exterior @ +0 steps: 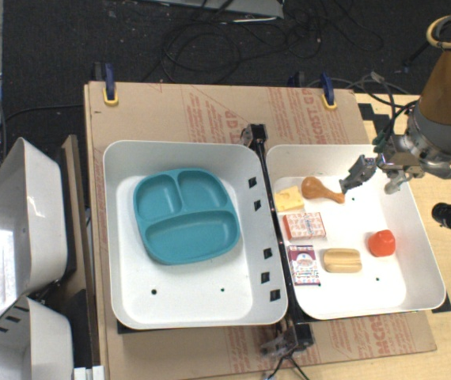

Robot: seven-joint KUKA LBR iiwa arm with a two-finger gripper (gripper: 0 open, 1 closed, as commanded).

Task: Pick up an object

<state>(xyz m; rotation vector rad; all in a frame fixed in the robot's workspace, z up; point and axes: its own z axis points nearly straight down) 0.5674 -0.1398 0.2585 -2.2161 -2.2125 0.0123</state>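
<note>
Hovering fingers [358, 173], grip state unclear, just right of wooden spoon [321, 189], right bin [415, 252].

2 bins side by side, gripper [358, 173] over the right bin [415, 252].

Just left of the gripper lies the spoon-shaped toy [320, 189], the wedge [289, 199] further left. Nearer the camera sit 2 small packets [304, 226], then a bun-like block [342, 260] and a round piece [381, 244]. Far left, the divided tray [187, 215] rests in the left bin [123, 236].
</note>
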